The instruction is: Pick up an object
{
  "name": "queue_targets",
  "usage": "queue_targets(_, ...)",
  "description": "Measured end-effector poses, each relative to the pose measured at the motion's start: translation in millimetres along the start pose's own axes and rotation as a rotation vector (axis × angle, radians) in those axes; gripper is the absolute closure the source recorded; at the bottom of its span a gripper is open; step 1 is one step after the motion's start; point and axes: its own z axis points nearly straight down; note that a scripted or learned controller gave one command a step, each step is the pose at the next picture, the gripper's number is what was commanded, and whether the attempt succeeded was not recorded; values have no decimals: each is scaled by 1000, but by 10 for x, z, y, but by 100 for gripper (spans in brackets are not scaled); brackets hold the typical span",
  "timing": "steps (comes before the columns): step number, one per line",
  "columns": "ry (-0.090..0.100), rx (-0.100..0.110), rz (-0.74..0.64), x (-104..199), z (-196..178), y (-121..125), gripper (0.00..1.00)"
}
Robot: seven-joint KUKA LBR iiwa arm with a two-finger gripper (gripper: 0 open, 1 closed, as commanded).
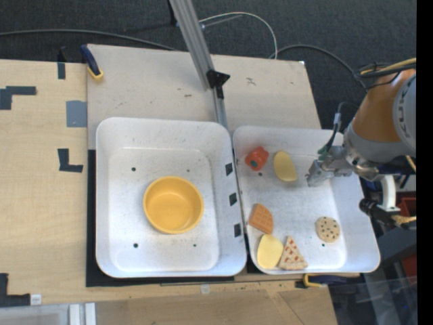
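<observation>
gripper [318, 173] low inside right white bin [358, 249], finger state unclear; pale yellow oval toy food [285, 166] just beside it, cookie-side opposite; round chocolate-chip cookie [327, 229] nearer front.

Right bin's [352, 249] middle lies open, toy foods [285, 166] ringing it.

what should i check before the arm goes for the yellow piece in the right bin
1. Yellow piece lies free, apart from the red toy: ok.
2. Tool sits beside the piece, not over it: not ok.
3. Finger opening: cannot tell.
4. Nothing between tool and piece: ok.
5. Right bin wall far from the piece: ok.
6. Yellow bowl in the left bin, out of the way: ok.
</observation>
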Motion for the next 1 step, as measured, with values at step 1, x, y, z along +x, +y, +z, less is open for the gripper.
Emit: queue_targets(1, -1, -6, 2, 22, -425, -16, 100)
